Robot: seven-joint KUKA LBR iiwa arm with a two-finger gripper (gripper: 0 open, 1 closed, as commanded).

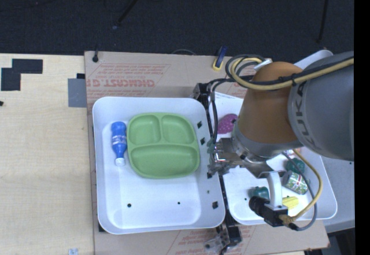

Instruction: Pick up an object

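My gripper [219, 161] hangs under the orange-banded wrist [267, 108], over the left edge of the right bin [329, 209], close to the wall between the two bins. The arm hides most of that bin. A magenta object [226, 122] peeks out just left of the wrist. A green patterned can [296, 181], a teal piece [259, 192] and a yellow piece [293, 203] lie at the bin's right and front. I see nothing between the gripper's tips.
The left bin [150, 213] holds a green divided plate [163, 146] and a blue bottle [118, 142] lying along the plate's left side. Cardboard [144, 77] lies under both bins. A wooden benchtop [40, 161] stretches off to the left.
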